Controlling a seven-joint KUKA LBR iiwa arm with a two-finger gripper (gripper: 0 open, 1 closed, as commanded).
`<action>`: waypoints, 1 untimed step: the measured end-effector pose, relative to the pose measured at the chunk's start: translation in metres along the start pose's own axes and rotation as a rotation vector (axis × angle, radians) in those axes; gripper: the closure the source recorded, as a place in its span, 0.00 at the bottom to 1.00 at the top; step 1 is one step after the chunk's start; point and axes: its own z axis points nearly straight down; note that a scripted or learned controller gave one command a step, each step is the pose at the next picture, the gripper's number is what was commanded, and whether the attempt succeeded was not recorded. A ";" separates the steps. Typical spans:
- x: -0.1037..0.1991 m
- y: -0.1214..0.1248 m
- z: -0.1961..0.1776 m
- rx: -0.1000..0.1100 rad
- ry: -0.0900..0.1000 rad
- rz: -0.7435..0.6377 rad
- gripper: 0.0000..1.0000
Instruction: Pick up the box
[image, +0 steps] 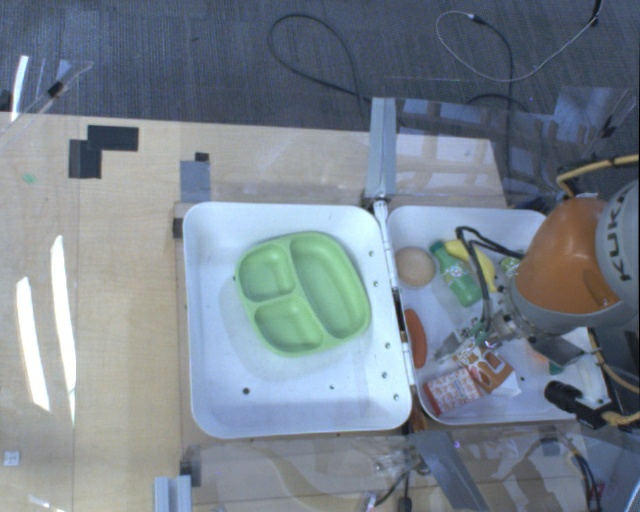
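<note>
Box (467, 383): red and white, lying tilted near the front edge of the right bin (528, 411). Gripper (484, 334): low over the right bin, just above the box's upper end; whether it touches the box, or whether it is parted or closed, cannot be told. Arm (572, 270): grey with an orange band, entering from the right over the same bin. Red sausage-shaped item (417, 336): beside the box, along the bin's left wall. Beige ball (414, 267): near the back left corner. Green bottle (457, 277) and yellow item (474, 257): just right of the ball. Left bin (210, 330): holds a green divided plate (301, 291) with three compartments.
</note>
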 end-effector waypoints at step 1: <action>-0.013 0.056 0.000 -0.001 0.000 -0.163 0.00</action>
